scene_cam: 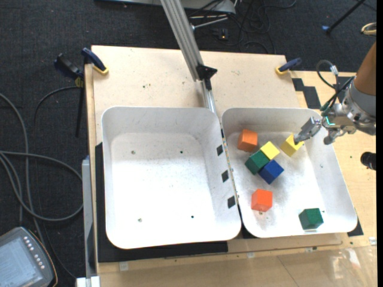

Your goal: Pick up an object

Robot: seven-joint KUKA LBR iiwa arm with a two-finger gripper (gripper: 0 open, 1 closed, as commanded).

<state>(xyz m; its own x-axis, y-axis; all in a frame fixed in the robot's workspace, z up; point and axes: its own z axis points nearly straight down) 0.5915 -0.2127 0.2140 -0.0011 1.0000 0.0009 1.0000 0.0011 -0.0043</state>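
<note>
Blocks sit in your right bin: dark green cube nearest, red-orange cube, then a touching green, blue and yellow cluster, orange cube behind. Gripper has its jaws spread; one fingertip touches a yellow cube, not gripped.

Two bins sit side by side on the bench. All the blocks lie in the right bin. A cluster of three is near its middle, one block just behind-left of it, another in front, one at the front right corner. My gripper hangs over the bin's far right, a block just left of it.
</note>
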